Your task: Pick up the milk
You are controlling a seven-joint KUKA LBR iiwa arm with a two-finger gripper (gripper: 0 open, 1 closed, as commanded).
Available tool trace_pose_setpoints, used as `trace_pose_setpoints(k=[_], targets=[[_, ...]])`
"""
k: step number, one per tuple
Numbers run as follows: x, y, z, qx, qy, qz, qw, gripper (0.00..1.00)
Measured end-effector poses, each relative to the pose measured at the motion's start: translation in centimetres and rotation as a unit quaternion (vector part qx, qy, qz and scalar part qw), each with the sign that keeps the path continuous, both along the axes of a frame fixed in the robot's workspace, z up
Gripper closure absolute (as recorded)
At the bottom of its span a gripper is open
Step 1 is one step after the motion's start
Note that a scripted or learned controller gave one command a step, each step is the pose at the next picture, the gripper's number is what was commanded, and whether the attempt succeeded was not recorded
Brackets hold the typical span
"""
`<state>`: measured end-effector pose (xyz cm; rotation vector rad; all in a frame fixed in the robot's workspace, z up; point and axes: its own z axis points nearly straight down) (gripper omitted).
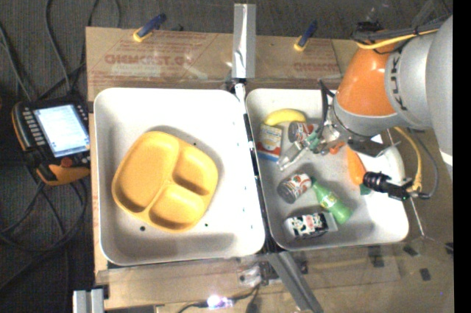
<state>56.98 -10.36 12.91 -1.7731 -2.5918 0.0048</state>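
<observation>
A: What lay on the bench?

B: Two white bins; the left bin (110,230) held a yellow divided tray (166,179).

A: And the milk?

B: The milk carton (310,224) lay in the right bin (390,230), below a can (295,186), apart from the gripper (298,154), whose fingers looked spread, possibly.

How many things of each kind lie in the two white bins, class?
Yellow plastic divided tray: 1
Yellow banana: 1
Small tin cans: 2
Green plastic bottle: 1
Black-and-white milk carton: 1
White and red carton: 1
Orange item: 1
Total: 8
</observation>
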Motion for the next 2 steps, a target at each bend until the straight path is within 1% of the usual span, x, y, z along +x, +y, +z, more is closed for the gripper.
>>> trace_pose_setpoints(k=[1, 2], targets=[[7.0, -4.9, -4.0, -0.002, -0.006, 0.038, 0.9993, 0.0], [2.2, -0.4, -3.8, -0.0034, -0.005, 0.058, 0.9983, 0.0]])
